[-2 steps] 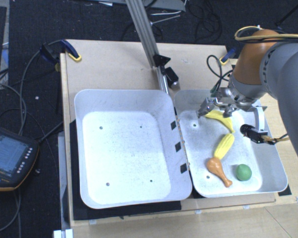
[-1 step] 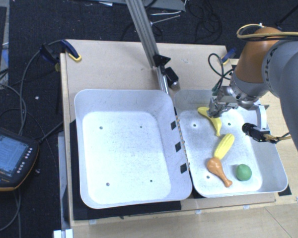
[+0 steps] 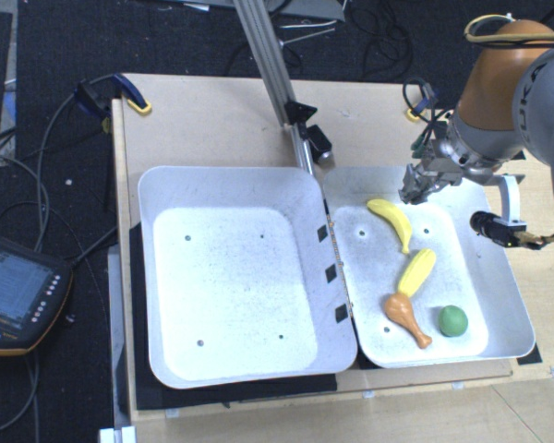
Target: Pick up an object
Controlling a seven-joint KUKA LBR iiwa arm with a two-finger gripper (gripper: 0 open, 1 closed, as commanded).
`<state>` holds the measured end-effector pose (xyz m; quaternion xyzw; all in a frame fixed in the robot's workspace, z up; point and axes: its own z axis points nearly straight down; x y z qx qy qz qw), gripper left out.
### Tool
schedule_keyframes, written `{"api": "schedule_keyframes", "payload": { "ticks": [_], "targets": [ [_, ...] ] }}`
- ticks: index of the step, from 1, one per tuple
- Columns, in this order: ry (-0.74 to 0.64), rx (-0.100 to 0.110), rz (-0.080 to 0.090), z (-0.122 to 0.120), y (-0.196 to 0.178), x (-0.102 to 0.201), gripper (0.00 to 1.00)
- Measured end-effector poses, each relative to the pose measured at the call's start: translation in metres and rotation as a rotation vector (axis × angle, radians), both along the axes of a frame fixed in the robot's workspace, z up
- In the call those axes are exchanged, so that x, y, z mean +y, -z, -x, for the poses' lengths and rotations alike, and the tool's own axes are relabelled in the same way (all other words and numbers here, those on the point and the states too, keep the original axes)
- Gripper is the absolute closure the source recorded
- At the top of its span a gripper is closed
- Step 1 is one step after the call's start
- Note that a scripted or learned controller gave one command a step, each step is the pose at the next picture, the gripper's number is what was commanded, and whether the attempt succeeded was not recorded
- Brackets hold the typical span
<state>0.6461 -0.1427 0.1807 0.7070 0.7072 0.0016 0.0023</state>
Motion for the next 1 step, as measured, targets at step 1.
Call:
{"api": "schedule_keyframes", "payload": {
  "ticks": [1],
  "targets": [
    [0.000, 0.001, 0.000, -0.0010, -0.0530, 0.0000, 1.00]
  ]
}}
